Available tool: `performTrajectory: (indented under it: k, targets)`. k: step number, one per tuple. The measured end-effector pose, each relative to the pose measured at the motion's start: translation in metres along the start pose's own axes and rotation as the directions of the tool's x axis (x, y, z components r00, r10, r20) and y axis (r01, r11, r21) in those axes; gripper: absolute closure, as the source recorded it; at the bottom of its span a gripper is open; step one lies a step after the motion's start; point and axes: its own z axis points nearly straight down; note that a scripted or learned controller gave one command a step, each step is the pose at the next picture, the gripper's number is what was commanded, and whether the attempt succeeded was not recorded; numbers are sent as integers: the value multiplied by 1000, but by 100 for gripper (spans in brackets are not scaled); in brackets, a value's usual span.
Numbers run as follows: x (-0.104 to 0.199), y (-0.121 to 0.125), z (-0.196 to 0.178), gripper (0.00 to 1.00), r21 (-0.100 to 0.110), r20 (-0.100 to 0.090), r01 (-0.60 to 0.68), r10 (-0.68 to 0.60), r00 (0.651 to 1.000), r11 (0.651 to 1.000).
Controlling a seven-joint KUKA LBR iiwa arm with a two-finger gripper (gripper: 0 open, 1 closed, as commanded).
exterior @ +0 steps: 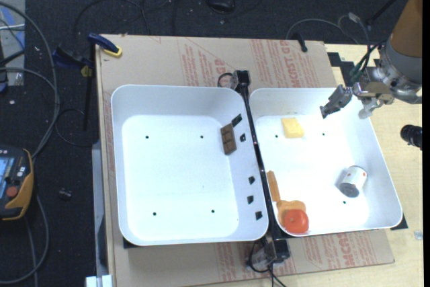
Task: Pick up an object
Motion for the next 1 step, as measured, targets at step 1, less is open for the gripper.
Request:
performTrajectory:
  k: [1]
  targets:
    - [0,1,-2,0,-5,1,1,-1,1000,1000]
